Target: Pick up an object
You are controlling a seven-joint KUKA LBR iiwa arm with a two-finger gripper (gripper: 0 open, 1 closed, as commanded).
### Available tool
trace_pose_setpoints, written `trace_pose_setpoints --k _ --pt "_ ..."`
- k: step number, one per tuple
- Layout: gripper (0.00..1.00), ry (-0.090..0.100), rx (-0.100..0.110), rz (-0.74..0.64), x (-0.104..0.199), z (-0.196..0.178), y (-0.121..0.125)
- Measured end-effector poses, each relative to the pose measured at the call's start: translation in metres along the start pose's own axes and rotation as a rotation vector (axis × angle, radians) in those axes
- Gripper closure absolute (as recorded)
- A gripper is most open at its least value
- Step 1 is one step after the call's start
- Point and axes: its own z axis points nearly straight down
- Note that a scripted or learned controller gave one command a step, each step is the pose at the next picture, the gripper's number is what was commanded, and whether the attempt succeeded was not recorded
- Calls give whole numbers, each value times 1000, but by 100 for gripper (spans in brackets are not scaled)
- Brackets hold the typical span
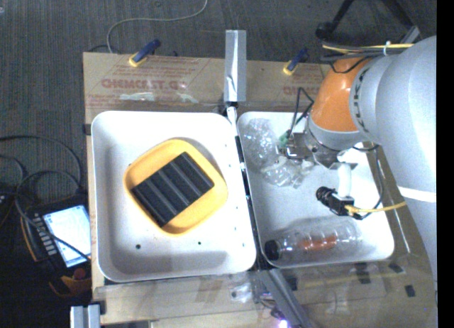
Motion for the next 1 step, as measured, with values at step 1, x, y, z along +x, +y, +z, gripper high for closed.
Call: trace_pose_setpoints --k 1 --pt "100 6 1 1 2 -11 0"
